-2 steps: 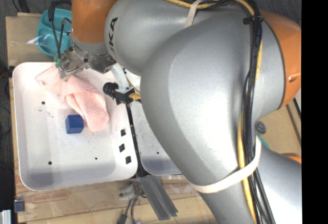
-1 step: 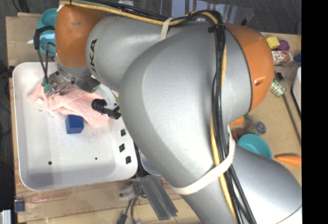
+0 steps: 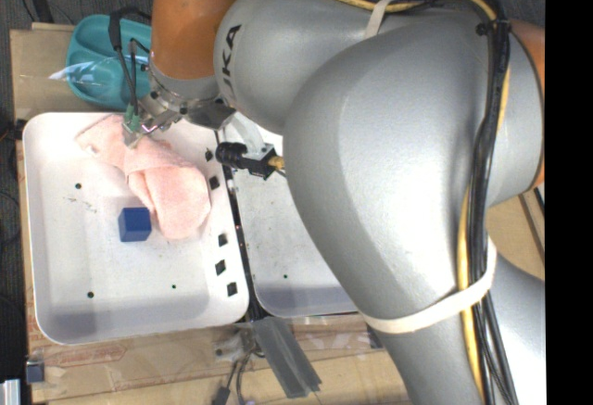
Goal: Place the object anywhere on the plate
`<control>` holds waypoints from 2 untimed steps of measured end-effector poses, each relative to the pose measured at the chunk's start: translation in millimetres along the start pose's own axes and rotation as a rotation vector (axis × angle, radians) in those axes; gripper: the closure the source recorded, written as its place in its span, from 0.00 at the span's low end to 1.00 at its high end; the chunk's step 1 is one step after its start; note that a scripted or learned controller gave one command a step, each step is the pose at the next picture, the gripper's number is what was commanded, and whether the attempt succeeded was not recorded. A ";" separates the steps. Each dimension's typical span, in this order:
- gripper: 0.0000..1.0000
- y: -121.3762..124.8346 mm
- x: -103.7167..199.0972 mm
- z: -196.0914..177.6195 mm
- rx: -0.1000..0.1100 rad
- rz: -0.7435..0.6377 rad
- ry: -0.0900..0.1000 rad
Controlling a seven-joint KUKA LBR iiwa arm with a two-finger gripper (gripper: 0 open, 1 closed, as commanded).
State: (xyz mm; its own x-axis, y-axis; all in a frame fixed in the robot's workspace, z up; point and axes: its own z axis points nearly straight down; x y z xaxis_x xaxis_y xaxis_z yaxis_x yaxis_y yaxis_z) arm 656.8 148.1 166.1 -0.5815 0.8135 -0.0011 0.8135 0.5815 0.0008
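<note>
The pincer [image 3: 139,122] is small and grey. It hangs over the far edge of the left shallow white bin [image 3: 56,301], right at the top of the pink cloth. It looks very close to the cloth or touching it. I cannot tell if the pincer is open or closed, and I cannot see anything held in it.

At the far left corner of the counter [image 3: 20,46] there is a teal plastic thing [image 3: 93,56] with a dark strap. It sits outside the bins, just behind the left one.

The small blue block [image 3: 134,224] lies on the floor of the left bin, near the middle. It is just beside the left side of the crumpled pink cloth [image 3: 171,195]. It looks like it touches the cloth or nearly does. The block is well apart from the pincer.

The pink cloth runs from the far edge of the left bin down toward its middle.

A few small black squares [image 3: 222,255] sit along the right wall of the left bin.

The right shallow white bin [image 3: 278,287] is next to it. The big grey arm with an orange band [image 3: 389,162] covers most of that bin.
</note>
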 end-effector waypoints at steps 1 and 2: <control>1.00 -26.8 11.2 -8.9 0.004 -0.033 0.002; 1.00 -36.3 30.6 -28.8 0.006 -0.089 0.003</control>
State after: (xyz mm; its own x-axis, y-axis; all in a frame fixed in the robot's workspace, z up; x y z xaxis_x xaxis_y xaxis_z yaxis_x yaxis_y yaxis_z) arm 609.5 151.9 194.8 -0.6514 0.7588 0.0023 0.7588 0.6514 -0.0055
